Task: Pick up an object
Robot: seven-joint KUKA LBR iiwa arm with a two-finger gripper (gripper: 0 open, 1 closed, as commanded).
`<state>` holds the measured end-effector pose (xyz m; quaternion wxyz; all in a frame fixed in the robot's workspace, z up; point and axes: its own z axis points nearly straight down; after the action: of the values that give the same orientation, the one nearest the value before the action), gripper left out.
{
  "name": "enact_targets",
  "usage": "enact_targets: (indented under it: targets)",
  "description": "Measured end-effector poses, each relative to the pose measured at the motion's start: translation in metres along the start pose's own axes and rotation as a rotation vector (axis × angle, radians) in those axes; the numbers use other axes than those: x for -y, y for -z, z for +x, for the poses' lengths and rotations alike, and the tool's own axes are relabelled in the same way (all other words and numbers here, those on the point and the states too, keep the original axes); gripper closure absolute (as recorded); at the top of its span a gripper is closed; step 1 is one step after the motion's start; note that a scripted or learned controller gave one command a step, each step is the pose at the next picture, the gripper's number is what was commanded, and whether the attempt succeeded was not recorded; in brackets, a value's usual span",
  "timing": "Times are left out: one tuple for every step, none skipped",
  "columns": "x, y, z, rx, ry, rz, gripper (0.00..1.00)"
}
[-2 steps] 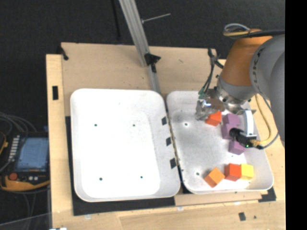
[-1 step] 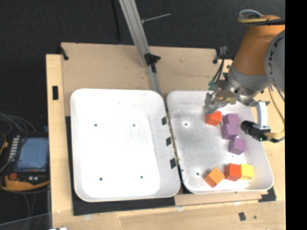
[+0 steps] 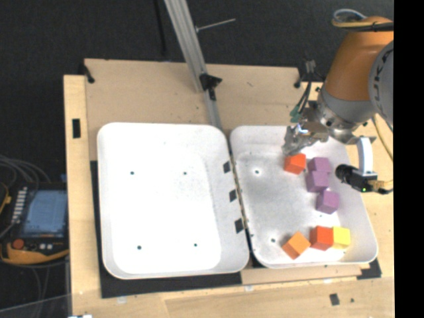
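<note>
Right now the hand (image 3: pixel 299 138) hangs low over the right bin (image 3: pixel 265 244), just above an orange block (image 3: pixel 295 163) by the far edge; whether it is clenched or released, I cannot tell. Presumably it sits there because that block lies apart from the purple blocks (image 3: pixel 320 172), leaving room.

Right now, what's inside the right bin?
The right bin holds an orange block just below the tool, two purple blocks, and orange, red and yellow blocks near its front edge. The arm covers its far corner.
</note>
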<state>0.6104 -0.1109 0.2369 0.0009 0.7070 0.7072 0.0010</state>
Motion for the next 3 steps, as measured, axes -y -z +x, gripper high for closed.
enact_targets:
  targets:
    - [0.024,0.006,0.04,-0.001,0.005,0.002,1.0]
    - [0.044,0.015,0.085,-0.002,0.007,0.002,1.0]
    - [0.061,0.022,0.133,-0.003,0.008,0.003,1.0]
